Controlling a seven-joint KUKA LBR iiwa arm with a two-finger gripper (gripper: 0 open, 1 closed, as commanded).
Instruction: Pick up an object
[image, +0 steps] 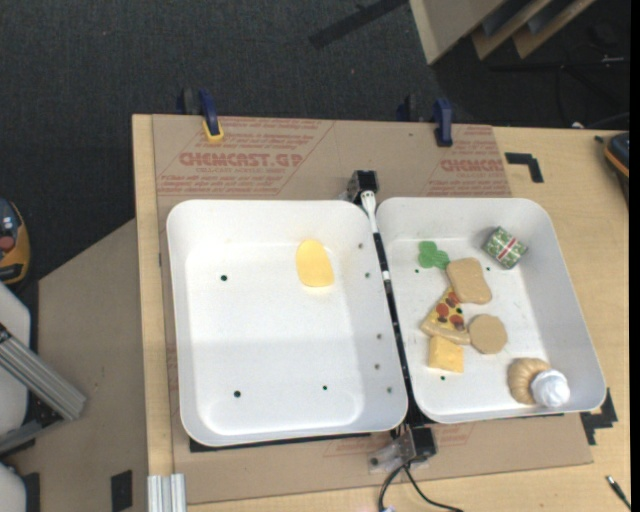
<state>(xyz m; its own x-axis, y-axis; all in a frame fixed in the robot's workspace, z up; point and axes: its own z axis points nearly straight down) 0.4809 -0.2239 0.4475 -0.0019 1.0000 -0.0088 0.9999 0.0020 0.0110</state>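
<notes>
Yellow oval piece (314, 264): lies alone in the left bin (200, 400), in its far half, toward the divide between the bins.

Right bin (575, 330), contents:
- green leafy piece (433, 255), near the far inner corner;
- small green-and-red can (504, 246), on its side, far right;
- tan oval piece (469, 280), just beside the green one;
- pizza slice (446, 317), touching the tan oval's near end;
- yellow cheese block (447, 354), touching the slice's near edge;
- round brown cookie (488, 334), just right of slice and cheese;
- brown pastry (524, 379) with a white piece (550, 390) against it, near right corner.

Both bins sit side by side on a cardboard sheet (250, 155) printed in red, held by two blue clamps (210, 113) at the far edge of the counter (600, 180).

Arm and fingers: state cannot be told.
</notes>
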